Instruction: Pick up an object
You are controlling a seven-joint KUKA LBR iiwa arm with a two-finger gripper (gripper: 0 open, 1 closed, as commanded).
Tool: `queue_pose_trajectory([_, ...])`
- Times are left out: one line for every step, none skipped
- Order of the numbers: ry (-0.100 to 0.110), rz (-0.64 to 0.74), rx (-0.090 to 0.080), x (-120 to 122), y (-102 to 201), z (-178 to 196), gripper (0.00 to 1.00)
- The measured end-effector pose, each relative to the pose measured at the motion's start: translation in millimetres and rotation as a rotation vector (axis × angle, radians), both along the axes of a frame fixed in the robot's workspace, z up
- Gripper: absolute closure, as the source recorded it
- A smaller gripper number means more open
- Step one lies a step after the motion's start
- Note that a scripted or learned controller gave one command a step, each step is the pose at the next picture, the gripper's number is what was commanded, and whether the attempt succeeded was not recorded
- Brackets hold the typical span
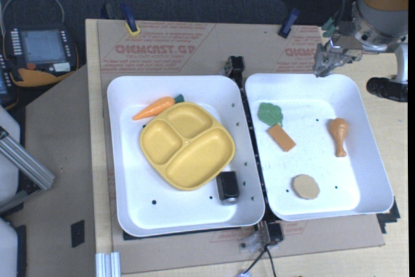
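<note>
We watched the grey arm reach in from the right, its gripper (324,68) poised just above the far rim of the right bin (369,194). Whether its fingers stood apart or together we could not tell at that distance and angle; nothing showed between them, so we judged the pick not yet begun.

Any of the candidates for pick-up lay within reach below. In the right bin, a green leafy piece (270,113) touched an orange block (281,137) near the inner wall, a tan drumstick (338,135) lay alone toward the outer side, and a round tan biscuit (305,187) sat near the front. They were spread well apart, which we took to leave room for fingers to close around one at a time; the touching pair looked the harder target.

The left bin (123,152) held a yellow divided plate (187,154), a toy carrot (154,108) lying against its far edge and a small black block (227,186) at its near edge. Both crowded the plate, and we judged them awkward to grasp cleanly.
</note>
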State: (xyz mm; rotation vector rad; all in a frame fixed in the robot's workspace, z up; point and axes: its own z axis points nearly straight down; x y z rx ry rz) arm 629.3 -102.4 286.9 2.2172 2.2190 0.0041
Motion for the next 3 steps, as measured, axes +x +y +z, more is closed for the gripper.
queue_pose_trajectory([0.008, 0.004, 0.003, -11, 51, -1, 1.00])
queue_pose_trajectory([0.009, 0.004, 0.003, -15, 100, -23, 1.00])
queue_pose_trajectory([0.010, 0.005, 0.003, -30, 157, -45, 1.00])
